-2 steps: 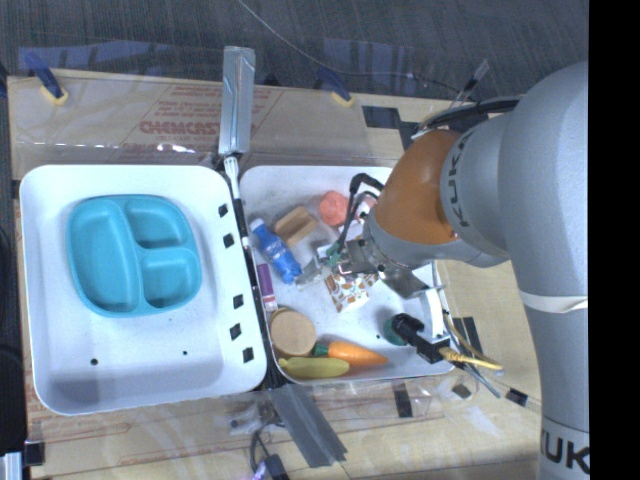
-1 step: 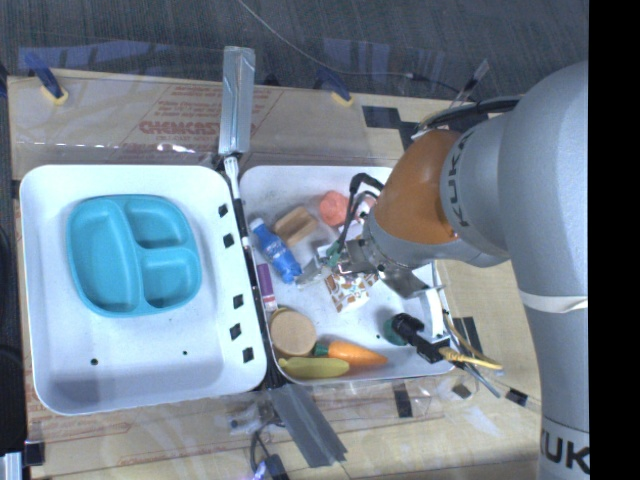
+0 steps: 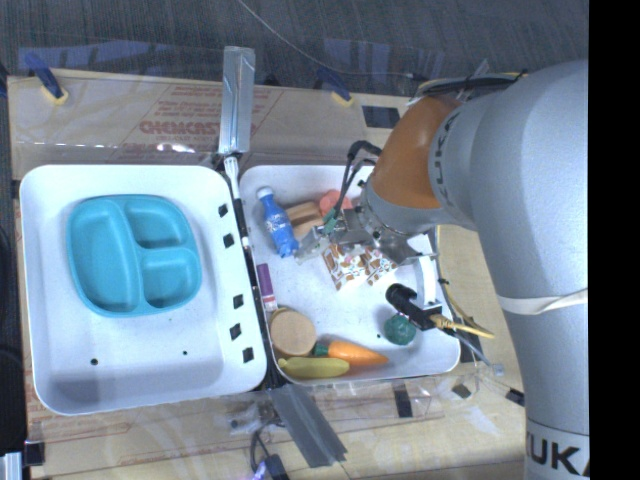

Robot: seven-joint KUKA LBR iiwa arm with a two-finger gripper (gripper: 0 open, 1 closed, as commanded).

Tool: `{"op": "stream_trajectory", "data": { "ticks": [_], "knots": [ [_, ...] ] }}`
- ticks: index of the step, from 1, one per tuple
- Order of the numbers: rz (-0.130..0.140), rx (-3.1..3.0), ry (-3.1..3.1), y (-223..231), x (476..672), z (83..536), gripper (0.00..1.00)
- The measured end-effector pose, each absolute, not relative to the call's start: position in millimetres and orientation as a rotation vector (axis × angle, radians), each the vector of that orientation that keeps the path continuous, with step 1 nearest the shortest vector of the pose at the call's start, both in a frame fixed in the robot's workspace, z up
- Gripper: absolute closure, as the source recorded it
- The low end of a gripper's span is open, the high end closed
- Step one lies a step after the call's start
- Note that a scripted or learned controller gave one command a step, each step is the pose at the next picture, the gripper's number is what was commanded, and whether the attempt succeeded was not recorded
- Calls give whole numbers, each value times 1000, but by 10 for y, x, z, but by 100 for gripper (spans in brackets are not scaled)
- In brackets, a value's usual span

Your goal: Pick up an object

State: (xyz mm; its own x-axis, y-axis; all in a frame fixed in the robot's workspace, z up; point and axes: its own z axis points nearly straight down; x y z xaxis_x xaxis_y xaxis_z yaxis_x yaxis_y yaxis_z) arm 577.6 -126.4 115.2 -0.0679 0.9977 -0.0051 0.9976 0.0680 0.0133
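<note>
- Nearest the lens, the grey arm [image 3: 520, 198] with its orange band fills the right of the frame and reaches down into the right bin [image 3: 312, 303].
- Its claw [image 3: 338, 232] sits low in the upper middle of that bin. It is just above a patterned carton [image 3: 356, 264] and just right of a blue bottle [image 3: 278, 223].
- Whether the claw is released or clenched I cannot tell, because the wrist hides most of it. Nothing can be seen gripped in it.
- Judged from this, the pick is not yet done: every object appears to rest on the bin floor, and none is lifted.
- The carton looks the likeliest target, being the closest to the claw. A brown block [image 3: 301, 213] and a pinkish piece [image 3: 330, 203] are also near.
- Along the lower edge of the right bin lie a tan disc [image 3: 292, 332], a yellow banana [image 3: 314, 368], a carrot [image 3: 358, 353] and a green ball [image 3: 400, 331], all well apart from the claw.
- A purple marker [image 3: 265, 283] lies by the bin's left wall.
- On the bench [image 3: 150, 118], the left bin [image 3: 60, 368] holds a blue divided tray [image 3: 135, 253].
- What remains, as I judge it, is a firm grip and a lift clear of the bin.
</note>
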Motion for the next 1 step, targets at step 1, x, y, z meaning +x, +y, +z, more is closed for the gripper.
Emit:
{"op": "stream_trajectory", "data": {
  "ticks": [1],
  "knots": [
    [15,2396,2004,-1185,6341,1082,0]
  ]
}}
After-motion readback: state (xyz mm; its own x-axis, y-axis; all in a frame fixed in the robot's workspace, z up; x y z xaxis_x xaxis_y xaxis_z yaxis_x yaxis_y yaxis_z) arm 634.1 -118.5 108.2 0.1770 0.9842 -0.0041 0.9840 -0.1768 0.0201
